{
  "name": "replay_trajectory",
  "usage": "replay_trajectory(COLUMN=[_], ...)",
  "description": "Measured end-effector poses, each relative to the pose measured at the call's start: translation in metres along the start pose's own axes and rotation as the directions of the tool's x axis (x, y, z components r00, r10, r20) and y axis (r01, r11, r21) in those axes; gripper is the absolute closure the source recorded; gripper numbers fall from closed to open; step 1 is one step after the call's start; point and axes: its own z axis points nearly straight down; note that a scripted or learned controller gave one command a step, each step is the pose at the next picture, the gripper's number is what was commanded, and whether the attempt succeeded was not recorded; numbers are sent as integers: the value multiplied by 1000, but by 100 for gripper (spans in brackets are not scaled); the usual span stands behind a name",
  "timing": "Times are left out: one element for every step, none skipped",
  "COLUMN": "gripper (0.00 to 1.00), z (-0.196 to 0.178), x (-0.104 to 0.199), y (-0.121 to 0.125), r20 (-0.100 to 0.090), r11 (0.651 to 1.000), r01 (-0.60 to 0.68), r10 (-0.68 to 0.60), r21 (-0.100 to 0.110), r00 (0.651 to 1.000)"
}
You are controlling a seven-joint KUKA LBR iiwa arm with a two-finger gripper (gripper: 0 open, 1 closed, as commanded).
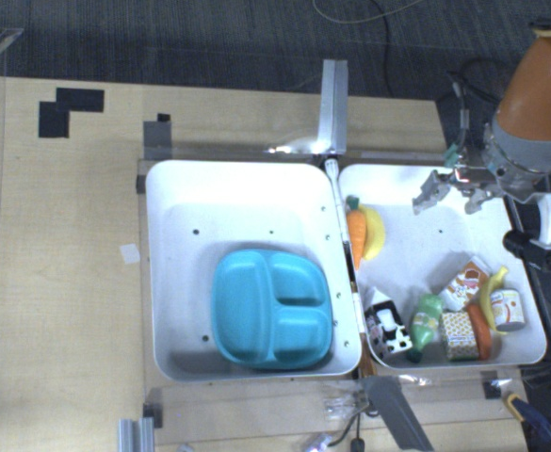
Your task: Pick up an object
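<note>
A: In the camera view, where does the gripper (456, 194) stand?

B: Upper right of the frame, over the far part of the right bin (402, 252). Its two fingers are spread apart with nothing between them, and it hangs above bare bin floor.

A: And what could it pick?

B: Everything loose lies in that right bin. A carrot (357, 236) and a banana (373, 233) touch each other against the left wall, at mid-frame. Along the lower edge sits a cluster: a black and white item (384, 327), a green bottle (426, 319), a patterned box (459, 334), and some packed small items at lower right. The left bin (176, 252) holds a blue divided tray (273, 310).

A: How should this step be done well?

B: I'd judge the carrot and banana pair the easier target, since the floor around them is open. Come straight down with the fingers straddling the banana's narrow width, staying off the bin wall. The cluster is crowded; fingers could land on neighbours there.
</note>
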Motion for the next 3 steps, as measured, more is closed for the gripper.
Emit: replay_trajectory(gripper=[0,100,100], z=[132,120,44], x=[23,24,95], y=[-5,-3,53], r20=[1,2,0], r11=[967,966,977], r01=[254,257,213], r10=[-254,-257,-213], r21=[-4,-9,-3], r00=[967,966,977])
